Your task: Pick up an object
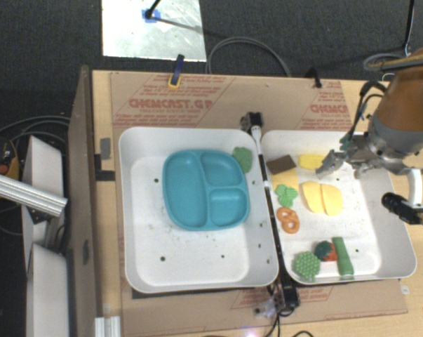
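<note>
The right bin (pixel 397 255) holds several toy foods. A brown block (pixel 280 164) and a small yellow piece (pixel 310 161) lie at its back. Toward the middle are a pale yellow piece (pixel 287 179), a large yellow sliced piece (pixel 322 197), a green broccoli (pixel 287 196) and an orange pretzel (pixel 290 220). At the front lie a green dotted ball (pixel 307 265), a red and teal piece (pixel 325 250) and a green stick (pixel 343 255). My gripper (pixel 332 163) hangs low over the back of this bin, just right of the small yellow piece and above the sliced piece.
The left bin (pixel 137 258) bears a blue divided plate (pixel 205 189), with a green leafy piece (pixel 243 159) at its back right corner. A black part (pixel 400 207) sticks out over the right bin's right side. A ridge (pixel 271 216) divides the bins.
</note>
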{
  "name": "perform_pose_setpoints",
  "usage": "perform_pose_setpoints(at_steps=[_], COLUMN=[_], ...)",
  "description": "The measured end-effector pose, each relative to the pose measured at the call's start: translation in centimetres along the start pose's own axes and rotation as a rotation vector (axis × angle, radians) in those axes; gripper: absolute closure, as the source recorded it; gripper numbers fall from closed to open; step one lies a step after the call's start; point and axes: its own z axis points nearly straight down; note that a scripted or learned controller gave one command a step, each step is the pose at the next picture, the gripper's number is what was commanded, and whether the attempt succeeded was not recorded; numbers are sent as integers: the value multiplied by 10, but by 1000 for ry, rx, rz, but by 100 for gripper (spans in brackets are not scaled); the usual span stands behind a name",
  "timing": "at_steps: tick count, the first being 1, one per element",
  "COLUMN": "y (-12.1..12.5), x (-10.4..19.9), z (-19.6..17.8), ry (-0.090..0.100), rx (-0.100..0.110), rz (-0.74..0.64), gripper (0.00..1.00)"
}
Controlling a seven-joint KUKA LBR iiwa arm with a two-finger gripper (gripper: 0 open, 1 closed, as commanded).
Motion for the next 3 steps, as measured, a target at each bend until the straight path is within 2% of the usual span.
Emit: perform_pose_setpoints(at_steps=[1, 2, 3], y=[-17, 14, 67], x=[-5, 32, 14], z=[100, 69, 98], ry=[2, 1, 2], rx=[2, -6, 11], rz=[-2, -10, -3], gripper=[0, 0, 0])
